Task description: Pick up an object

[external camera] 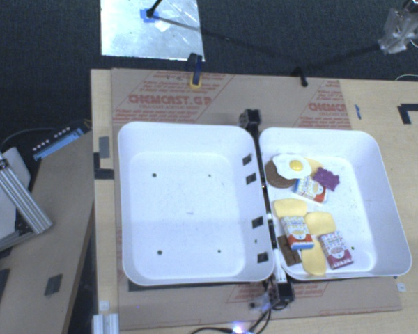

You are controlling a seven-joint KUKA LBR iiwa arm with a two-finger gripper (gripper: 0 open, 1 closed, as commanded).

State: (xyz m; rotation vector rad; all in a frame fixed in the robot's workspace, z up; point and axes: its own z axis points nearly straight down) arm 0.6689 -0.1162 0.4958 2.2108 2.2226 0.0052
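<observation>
The right bin (376, 186) holds a cluster of toy foods on its left side. A fried egg (292, 164) overlaps a brown patty (277, 177) at the back. A purple piece (326, 178) and a small white carton (311, 188) lie beside them. Nearer the front are yellow slices (290, 207), a second carton (298, 233), a red and white packet (336, 250) and a brown bar (288, 251). My gripper (403, 28) hangs at the top right corner, far behind the right bin and well away from every object.
The left bin (188, 200) adjoins the right one along a black hinged divider (259, 186). A shiny metal sheet (152, 18) lies on the dark floor at the back. An aluminium frame (14, 193) stands at the left. Cardboard lines the bench under both bins.
</observation>
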